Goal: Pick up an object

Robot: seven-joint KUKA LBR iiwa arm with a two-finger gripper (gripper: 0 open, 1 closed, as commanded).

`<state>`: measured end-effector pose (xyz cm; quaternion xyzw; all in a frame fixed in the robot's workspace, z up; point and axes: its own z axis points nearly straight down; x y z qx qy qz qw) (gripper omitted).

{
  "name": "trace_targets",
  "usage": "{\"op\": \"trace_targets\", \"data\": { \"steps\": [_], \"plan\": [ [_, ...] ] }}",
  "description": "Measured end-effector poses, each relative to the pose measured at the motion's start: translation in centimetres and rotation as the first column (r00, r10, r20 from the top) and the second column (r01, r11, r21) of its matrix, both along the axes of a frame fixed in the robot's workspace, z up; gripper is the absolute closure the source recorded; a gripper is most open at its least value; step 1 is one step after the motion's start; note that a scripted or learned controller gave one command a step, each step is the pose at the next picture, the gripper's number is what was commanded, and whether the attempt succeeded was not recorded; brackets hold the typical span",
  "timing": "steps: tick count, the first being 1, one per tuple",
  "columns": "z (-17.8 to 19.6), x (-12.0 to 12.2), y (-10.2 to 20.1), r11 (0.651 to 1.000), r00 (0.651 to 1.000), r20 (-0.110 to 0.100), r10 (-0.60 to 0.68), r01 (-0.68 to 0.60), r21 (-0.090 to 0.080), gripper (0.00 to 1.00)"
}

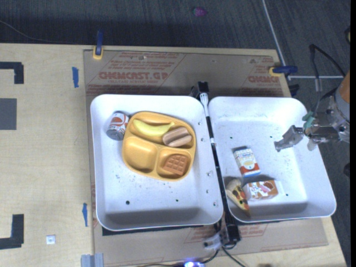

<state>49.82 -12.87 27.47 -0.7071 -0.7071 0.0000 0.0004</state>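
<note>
A camera looked down at a slant on a pale wooden tabletop (39,166) that carried two shallow white bins side by side on a brown board printed with red lettering (183,65). Nearest the viewer, in the front part of the right bin (311,204), lay a small orange and white packet (260,190), and just to its left, close to the bin's inner wall, a yellow and red toy food piece (237,193). A little further back in that bin stood a small white carton with an orange label (245,161), apart from the packet. The left bin (111,204) held a yellow divided plate (139,152) with a toy waffle (174,164) in its front right section, a toy hot dog (177,137) behind that, and a toy banana (150,128) along the back section. A small red and white can (116,125) lay on its side just left of the plate, touching its rim. At the right side, over the far right part of the right bin, the grey claw (285,140) reached in from the arm, well apart from the carton and the packets, with nothing between its fingers; how far open it was could not be told. Further back, a yellow clamp (99,44) and a blue and yellow clamp (282,69) gripped the board's far edge, with dark floor beyond.
</note>
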Motion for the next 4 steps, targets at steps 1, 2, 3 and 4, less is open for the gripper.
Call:
{"op": "trace_targets", "data": {
  "steps": [1, 2, 3, 4],
  "plan": [
    [-15.1, -1.9, -4.6, 1.000, 1.000, 0.001, -0.001, 0.001, -0.001, 0.00],
    [-18.5, -1.8, -1.7, 1.000, 1.000, 0.005, -0.003, 0.003, -0.003, 0.00],
    [-17.4, -1.5, -2.1, 1.000, 1.000, 0.018, -0.007, 0.007, -0.016, 1.00],
    [-17.4, -1.5, -2.1, 1.000, 1.000, 0.018, -0.007, 0.007, -0.015, 0.00]
  ]
}}
